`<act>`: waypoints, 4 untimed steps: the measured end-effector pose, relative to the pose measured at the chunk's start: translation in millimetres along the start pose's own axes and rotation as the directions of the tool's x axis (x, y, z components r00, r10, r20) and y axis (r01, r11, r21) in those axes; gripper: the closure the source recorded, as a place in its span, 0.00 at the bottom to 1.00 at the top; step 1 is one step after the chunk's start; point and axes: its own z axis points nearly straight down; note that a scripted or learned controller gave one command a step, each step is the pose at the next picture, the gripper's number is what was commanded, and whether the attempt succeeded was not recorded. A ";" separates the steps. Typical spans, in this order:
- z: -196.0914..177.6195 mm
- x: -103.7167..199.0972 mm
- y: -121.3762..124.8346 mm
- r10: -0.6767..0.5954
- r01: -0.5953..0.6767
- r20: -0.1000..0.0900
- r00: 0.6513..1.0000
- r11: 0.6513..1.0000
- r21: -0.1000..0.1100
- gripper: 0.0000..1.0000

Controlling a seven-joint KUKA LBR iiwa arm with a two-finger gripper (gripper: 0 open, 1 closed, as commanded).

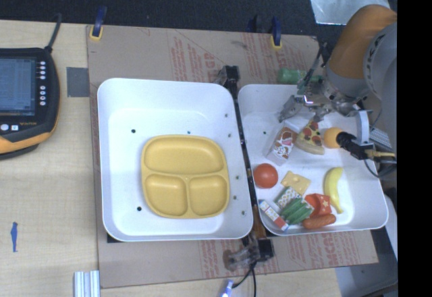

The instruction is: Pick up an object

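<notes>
The gripper (pixel 305 108) is seen spread open and empty above the right bin (pixel 251 108), with the pizza slice (pixel 311 138) lying just below it, its long axis slanted.

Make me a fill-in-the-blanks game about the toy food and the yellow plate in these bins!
1. The yellow tray lies in the ____ bin.
2. The tray has ____ compartments.
3. The banana lies in the right bin, and its colour is ____.
4. The round red toy beside the cheese wedge is a ____.

Missing words: left; three; yellow; tomato
</notes>
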 end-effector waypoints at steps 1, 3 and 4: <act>-0.3 31.5 -40.7 0.001 -0.001 0.000 1.000 1.000 0.000 0.00; -74.5 -50.9 0.0 0.004 -0.004 -0.002 1.000 1.000 0.000 0.00; -15.1 -16.4 -68.6 0.004 -0.004 0.001 1.000 1.000 -0.011 0.00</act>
